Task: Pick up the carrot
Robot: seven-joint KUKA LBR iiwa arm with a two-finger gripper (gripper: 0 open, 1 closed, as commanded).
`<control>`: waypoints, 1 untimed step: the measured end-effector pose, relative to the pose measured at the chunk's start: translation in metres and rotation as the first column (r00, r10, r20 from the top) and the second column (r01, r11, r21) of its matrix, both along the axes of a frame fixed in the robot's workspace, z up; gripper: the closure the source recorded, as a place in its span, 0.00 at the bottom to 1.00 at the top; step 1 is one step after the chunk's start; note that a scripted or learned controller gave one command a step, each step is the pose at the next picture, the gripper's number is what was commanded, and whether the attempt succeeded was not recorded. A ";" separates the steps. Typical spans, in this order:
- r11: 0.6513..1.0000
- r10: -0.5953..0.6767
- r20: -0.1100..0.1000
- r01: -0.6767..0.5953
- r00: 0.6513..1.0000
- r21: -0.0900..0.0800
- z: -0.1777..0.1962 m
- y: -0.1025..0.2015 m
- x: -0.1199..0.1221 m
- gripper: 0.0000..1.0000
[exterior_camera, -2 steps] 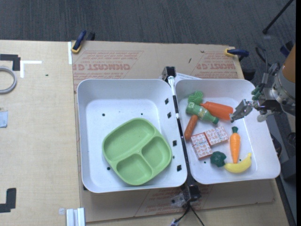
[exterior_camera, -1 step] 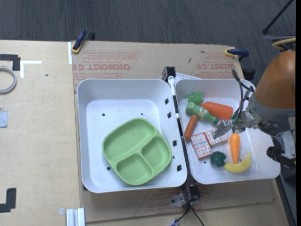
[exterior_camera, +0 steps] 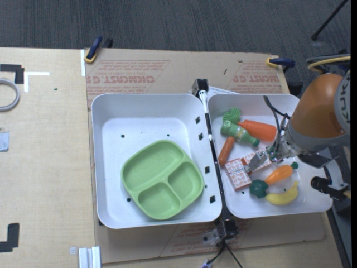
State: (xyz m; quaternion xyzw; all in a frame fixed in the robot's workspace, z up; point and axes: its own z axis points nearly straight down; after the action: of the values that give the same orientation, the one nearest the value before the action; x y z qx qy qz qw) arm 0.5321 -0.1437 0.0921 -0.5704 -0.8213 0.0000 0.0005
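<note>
Your claw (exterior_camera: 261, 159) sits low in the right bin (exterior_camera: 312, 208), and you cannot tell how it is set. Just right of it and a little below lies a carrot (exterior_camera: 279, 175), its green end beside the banana (exterior_camera: 283, 195). A bigger carrot (exterior_camera: 257, 129) lies above the claw. A red-and-white carton (exterior_camera: 239, 173) touches the claw's left; its print is unreadable. Far left, cardboard (exterior_camera: 128, 76) reads "CHEMAST.GR", mirrored.

tray (exterior_camera: 162, 178) in left bin (exterior_camera: 106, 149) | carrot (exterior_camera: 258, 129) in right bin (exterior_camera: 312, 205)
</note>
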 end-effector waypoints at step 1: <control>0.993 0.114 0.002 -0.114 0.993 0.003 0.000 -0.072 -0.022 0.00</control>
State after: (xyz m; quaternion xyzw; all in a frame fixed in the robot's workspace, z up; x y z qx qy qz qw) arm 0.5100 -0.2159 0.0925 -0.5225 -0.8527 -0.0017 0.0003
